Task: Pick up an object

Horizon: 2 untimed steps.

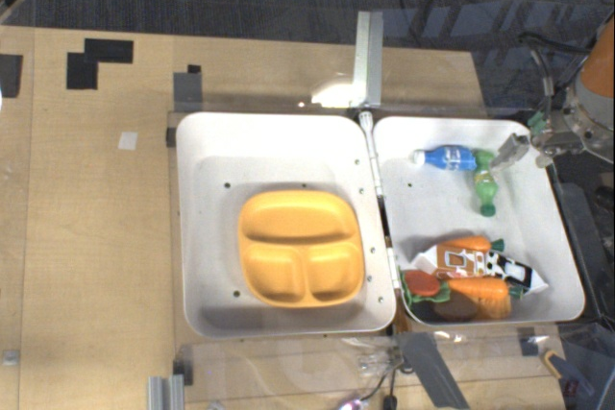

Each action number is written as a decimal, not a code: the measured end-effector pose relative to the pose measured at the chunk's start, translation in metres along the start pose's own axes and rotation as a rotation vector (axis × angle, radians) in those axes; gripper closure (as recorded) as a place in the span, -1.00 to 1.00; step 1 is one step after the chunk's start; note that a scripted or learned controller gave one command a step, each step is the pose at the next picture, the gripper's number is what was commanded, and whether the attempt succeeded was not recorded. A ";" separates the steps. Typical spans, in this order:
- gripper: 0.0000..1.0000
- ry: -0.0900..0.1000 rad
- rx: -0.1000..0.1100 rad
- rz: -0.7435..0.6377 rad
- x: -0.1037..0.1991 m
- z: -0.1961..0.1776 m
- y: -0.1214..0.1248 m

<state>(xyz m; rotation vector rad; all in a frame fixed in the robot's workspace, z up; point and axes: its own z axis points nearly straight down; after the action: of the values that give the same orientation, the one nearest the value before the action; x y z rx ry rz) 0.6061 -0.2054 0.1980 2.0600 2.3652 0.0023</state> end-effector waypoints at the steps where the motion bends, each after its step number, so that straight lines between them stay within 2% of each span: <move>1: -1.00 0.001 0.000 -0.009 0.007 0.102 0.014; 2: -1.00 0.000 -0.002 0.232 0.013 0.112 0.054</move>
<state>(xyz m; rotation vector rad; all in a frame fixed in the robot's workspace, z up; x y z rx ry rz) 0.6582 -0.1854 0.0865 2.3185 2.1103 0.0051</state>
